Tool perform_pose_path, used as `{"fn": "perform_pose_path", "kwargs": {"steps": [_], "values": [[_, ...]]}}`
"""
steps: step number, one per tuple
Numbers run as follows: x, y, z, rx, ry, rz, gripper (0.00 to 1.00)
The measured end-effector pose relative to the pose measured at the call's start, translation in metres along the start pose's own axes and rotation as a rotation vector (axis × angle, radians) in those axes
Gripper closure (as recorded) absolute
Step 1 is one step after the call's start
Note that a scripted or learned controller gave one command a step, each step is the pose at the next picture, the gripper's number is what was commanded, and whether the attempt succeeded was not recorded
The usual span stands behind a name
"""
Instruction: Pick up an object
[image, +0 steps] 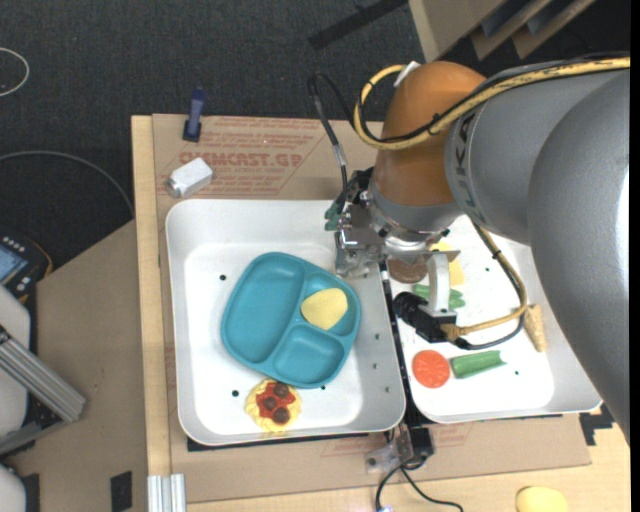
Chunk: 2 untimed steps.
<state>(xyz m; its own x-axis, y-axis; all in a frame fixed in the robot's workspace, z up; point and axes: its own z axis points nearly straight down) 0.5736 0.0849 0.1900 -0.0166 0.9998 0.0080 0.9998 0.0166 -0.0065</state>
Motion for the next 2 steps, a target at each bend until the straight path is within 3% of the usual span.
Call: {"fn": "perform_pose_path", "kwargs": {"steps": [1, 2], "values": [[0.008, -0.037, -0.08, -0.014, -0.005, 0.013, 1.0], [0.019, -0.078, 0.005, 0.006, -0.008, 0.017, 1.0]]}}
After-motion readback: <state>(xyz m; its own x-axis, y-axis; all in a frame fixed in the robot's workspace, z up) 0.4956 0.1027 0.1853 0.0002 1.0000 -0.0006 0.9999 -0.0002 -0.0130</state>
